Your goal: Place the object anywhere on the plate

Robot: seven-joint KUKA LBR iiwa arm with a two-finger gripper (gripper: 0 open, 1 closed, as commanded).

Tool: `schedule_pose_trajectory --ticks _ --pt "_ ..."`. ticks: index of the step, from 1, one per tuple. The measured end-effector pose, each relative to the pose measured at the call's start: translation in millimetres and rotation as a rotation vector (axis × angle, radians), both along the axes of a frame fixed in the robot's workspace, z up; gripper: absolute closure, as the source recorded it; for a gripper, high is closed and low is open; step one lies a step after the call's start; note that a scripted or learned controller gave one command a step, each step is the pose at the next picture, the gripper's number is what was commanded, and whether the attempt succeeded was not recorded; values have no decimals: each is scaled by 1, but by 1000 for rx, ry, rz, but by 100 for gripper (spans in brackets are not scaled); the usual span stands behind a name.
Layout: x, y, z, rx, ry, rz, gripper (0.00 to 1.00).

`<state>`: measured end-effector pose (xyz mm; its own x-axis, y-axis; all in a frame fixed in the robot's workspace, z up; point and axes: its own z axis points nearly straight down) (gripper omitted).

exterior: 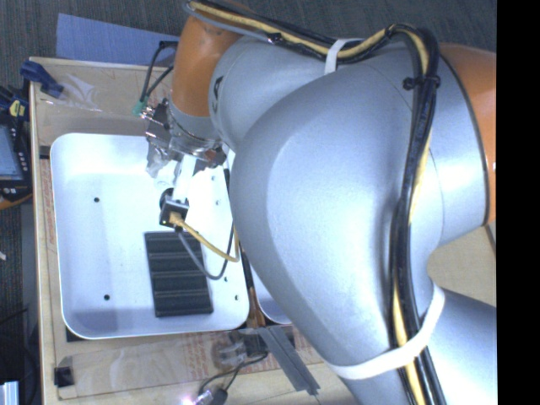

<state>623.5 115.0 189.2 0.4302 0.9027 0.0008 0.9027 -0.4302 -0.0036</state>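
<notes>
A large grey robot arm [337, 192] with an orange band [198, 57] above its wrist reached in from the right and covered most of the picture. Its wrist pointed down over the upper right part of a shallow white bin [76, 226] on the left of a wooden table [126, 365].

The tool [173, 171] hung at the end of the wrist, over the bin's right side near its upper edge. Cables and fittings crowded it, and it was too small and too cluttered to tell whether it was wide, narrow or holding anything.

A dark, ribbed, rectangular object [177, 274] lay flat on the floor of the bin, towards the lower right corner. It lay just below the tool in the picture, apart from it, with a yellow cable [207, 247] looping down from the wrist across its upper right corner. Its long axis ran from top to bottom of the picture, tilted slightly.

Whether this dark object was the thing to be moved or the plate to receive it could not be told. A sliver of a second white bin [270, 315] peeked out beneath the arm to the right; the arm hid the rest.

The arm's bulky elbow section stood nearest the camera, with the forearm sloping away to the upper left towards the wrist.
</notes>
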Motion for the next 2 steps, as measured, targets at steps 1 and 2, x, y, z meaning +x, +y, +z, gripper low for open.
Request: schedule_pose_trajectory --ticks 1,2 --pt "32 17 -13 0 -4 682 100" --pt "-94 -39 43 0 0 818 100"
